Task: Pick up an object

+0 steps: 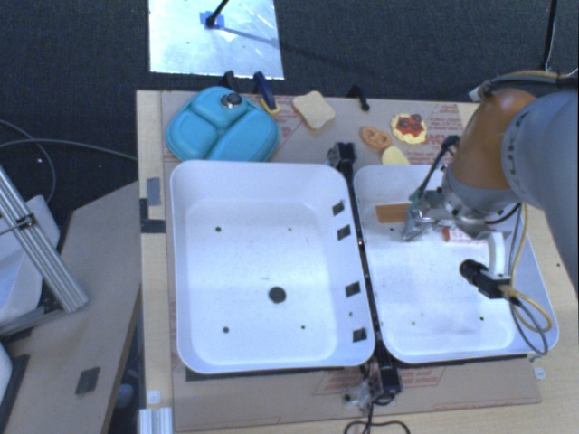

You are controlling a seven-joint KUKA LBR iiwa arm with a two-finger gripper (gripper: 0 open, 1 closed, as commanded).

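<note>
Bench [217,382]: near edge carries a knot of black cable [375,387] at the seam between the two bins. Arm [534,147] enters from the right, grey with an orange band, bent down over the right bin's far half. Left bin [194,242]: white, shallow, takes the bench's left half. One small dark disc [277,294] lies on its floor, a little toward the near wall. Right bin [434,351]: white, touching the left bin along the seam. Blue tray [222,127] sits on the bench behind the left bin's far left corner. Gripper [414,229] is low over the right bin's floor near the far wall; whether it is wide or narrow cannot be told from this angle, and nothing shows in its grasp. Brown block [392,212], the likely pick object, lies flat on the right bin's floor near the far left corner, just to the left of the gripper; contact cannot be told. Toast slice [314,109] lies at the bench's far edge, right of the tray. Small food pieces [409,127] lie behind the right bin's far wall.
</note>
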